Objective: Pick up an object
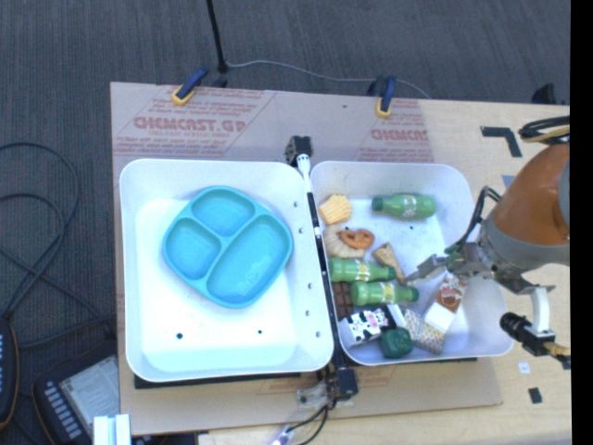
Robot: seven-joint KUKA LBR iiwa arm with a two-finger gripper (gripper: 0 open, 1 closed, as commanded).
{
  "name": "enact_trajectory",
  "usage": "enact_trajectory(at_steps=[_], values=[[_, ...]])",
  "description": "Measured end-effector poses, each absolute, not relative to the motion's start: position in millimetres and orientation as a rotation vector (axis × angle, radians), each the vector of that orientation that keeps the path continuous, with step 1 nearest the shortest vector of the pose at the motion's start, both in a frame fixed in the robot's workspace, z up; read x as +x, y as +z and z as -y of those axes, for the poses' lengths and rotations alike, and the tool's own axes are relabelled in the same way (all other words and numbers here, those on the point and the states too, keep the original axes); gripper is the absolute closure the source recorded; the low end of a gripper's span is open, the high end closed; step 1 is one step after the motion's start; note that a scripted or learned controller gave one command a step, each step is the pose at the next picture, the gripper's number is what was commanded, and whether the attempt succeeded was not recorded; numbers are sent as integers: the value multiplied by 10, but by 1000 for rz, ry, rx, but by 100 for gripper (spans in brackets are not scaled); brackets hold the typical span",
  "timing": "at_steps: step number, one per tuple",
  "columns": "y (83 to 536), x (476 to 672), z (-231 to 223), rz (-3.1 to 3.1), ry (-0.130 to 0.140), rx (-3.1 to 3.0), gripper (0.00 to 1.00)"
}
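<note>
My jaws (443,269) low in right bin (450,176), spread, nothing between; small bottle (449,297) just below, green bottles (372,282) to left; blue divided plate (228,245) in left bin (148,341).

One fixed camera looks down aslant on both bins (222,170).
</note>
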State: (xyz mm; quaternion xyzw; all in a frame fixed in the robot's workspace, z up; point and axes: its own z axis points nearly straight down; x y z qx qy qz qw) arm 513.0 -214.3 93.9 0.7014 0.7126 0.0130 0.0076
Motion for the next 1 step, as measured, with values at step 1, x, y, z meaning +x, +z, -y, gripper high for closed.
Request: enact_trajectory(at_steps=[1], values=[[937, 5021, 2130, -2225, 39, 2189, 0]])
